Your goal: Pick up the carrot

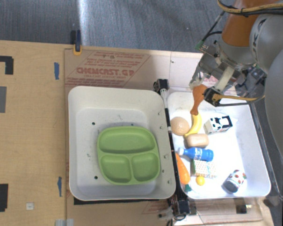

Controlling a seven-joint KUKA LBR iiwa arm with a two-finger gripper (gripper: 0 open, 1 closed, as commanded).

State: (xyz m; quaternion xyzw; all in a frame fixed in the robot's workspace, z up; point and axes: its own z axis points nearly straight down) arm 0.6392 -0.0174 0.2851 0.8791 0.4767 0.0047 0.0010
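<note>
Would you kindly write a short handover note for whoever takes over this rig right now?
Gripper: above the far end of the right bin. An orange-brown piece hangs just under it; I cannot tell whether it is gripped.
Carrot: lies along the right bin's left wall, toward the view's bottom, just below the blue bottle and well apart from the gripper.
Done: nothing yet; the carrot is not lifted.
Left: move over the carrot, grasp it and lift it.
</note>
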